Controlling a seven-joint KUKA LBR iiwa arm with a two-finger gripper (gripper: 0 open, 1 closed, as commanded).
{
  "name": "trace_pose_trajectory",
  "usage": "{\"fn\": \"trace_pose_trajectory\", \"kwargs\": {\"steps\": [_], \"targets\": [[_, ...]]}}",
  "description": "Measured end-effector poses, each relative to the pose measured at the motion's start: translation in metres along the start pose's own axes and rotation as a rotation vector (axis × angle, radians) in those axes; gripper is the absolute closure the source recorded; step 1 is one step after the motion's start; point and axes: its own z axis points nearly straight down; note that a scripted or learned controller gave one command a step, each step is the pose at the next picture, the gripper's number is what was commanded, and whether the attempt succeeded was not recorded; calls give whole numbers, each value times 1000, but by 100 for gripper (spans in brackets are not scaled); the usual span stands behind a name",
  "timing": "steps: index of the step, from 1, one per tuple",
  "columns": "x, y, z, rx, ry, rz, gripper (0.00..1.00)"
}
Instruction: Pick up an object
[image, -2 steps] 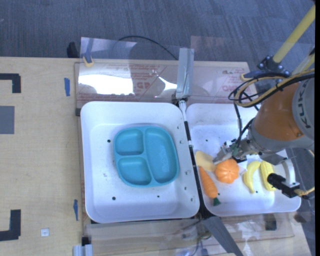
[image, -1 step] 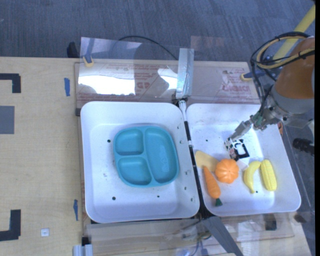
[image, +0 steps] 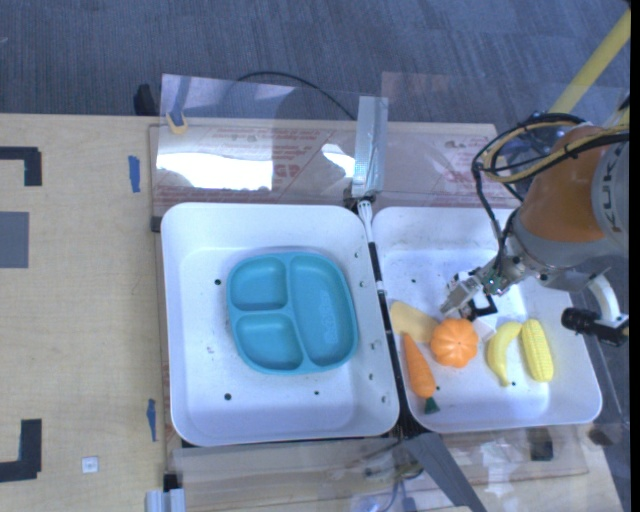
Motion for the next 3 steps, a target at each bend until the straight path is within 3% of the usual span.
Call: {"fn": "trace_pose_trajectory", "kwargs": {"steps": [1,2,3], "targets": [[0,0,-9,-2,-2,1,100],[-24,56,-124,-4,-2,-4,100],[-50,19,-158,1,-1,-91,100]]}}
